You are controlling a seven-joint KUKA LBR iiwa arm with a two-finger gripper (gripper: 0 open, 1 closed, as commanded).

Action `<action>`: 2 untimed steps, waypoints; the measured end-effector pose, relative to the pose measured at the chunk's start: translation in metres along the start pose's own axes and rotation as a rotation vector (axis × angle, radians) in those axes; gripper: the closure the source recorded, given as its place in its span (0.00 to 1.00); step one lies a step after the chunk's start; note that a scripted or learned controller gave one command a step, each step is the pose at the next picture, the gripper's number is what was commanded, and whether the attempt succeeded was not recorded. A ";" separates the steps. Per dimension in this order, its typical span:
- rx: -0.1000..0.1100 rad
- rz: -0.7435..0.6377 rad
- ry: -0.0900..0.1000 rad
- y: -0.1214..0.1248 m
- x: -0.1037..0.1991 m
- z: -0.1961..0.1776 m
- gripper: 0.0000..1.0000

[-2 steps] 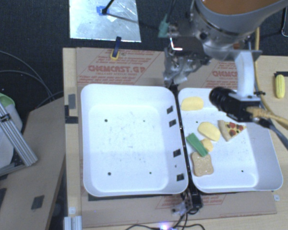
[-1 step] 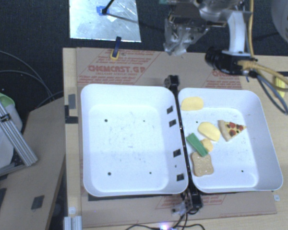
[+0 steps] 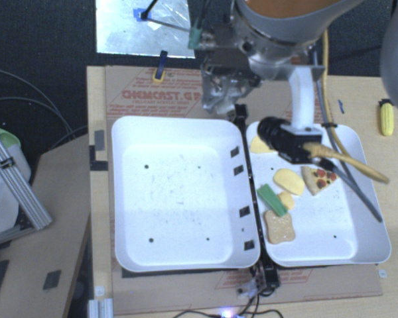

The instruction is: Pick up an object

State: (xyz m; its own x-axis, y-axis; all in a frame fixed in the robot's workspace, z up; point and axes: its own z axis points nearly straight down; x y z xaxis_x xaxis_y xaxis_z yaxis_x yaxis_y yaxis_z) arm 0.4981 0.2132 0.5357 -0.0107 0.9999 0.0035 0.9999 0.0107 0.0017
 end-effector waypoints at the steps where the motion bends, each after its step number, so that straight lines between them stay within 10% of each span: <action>1: 0.006 0.012 -0.006 0.065 -0.006 0.106 1.00; 2: 0.007 0.012 -0.005 -0.013 -0.053 0.143 1.00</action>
State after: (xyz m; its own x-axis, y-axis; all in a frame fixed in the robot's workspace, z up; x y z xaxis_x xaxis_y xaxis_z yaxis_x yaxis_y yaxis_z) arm 0.4858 0.1603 0.3927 0.0008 1.0000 -0.0012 1.0000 -0.0008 -0.0053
